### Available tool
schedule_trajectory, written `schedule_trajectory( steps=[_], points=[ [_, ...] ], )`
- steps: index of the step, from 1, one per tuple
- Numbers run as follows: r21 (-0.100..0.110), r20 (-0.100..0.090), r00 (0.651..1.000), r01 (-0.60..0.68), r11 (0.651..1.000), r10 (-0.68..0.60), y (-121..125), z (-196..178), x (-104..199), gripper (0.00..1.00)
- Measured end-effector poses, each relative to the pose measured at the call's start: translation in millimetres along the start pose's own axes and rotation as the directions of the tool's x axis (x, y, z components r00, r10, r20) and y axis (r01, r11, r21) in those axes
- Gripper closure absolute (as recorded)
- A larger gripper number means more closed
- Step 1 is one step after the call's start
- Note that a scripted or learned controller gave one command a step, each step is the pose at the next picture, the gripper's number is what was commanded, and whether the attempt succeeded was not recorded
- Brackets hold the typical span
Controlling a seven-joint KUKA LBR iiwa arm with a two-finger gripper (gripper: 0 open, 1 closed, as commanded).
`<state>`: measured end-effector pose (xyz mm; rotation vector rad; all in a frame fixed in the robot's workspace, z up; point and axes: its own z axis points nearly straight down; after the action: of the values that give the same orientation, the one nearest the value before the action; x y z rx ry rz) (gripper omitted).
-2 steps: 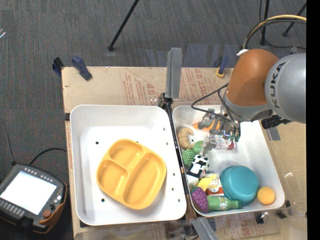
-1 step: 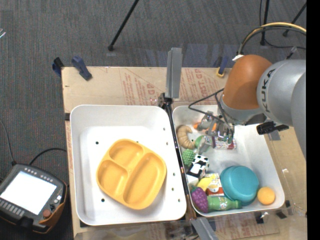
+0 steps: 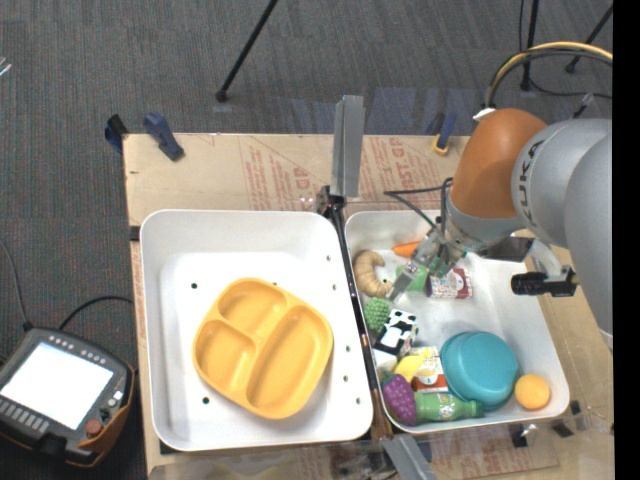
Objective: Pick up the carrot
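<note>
Reaching in from the right, the grey arm [image 3: 560, 188] leans over the right-hand bin [image 3: 550, 353] with its gripper [image 3: 420, 268] lowered toward the bin's upper left corner. Whether the gripper is released or clenched I cannot tell, since the wrist hides most of it from this slanted view.

The carrot [image 3: 407, 249] lies near the bin's far wall, a small orange tip showing just beside the gripper and partly covered by it. Nothing shows it lifted, so I judge the grasp as not yet made; the arm seems set low there because that is where the carrot rests.

Around it the bin is crowded: a tan pretzel-like toy [image 3: 370, 268] to the left, a small packet with a red label [image 3: 449, 284] just right of the gripper, a green bumpy toy [image 3: 376, 314] and a black-and-white block [image 3: 397, 332] nearer the camera. Farther down sit a teal bowl [image 3: 481, 366], an orange ball [image 3: 532, 392], purple grapes [image 3: 399, 400] and a green bottle [image 3: 446, 407].

The left bin [image 3: 170, 258] holds a yellow divided plate [image 3: 264, 347], well apart from the work.
</note>
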<state>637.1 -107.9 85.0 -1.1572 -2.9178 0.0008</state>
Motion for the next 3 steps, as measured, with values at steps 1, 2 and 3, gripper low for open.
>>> schedule_trajectory(
  steps=[1,2,3],
  points=[
    [0.000,0.000,0.980,-0.199,0.980,0.199,16,0,13,0.00],
    [-0.002,0.004,0.981,-0.194,0.981,0.194,-23,-41,-32,0.00],
    [0.006,-0.003,0.837,-0.547,0.837,0.547,-23,2,-29,0.00]
  ],
)
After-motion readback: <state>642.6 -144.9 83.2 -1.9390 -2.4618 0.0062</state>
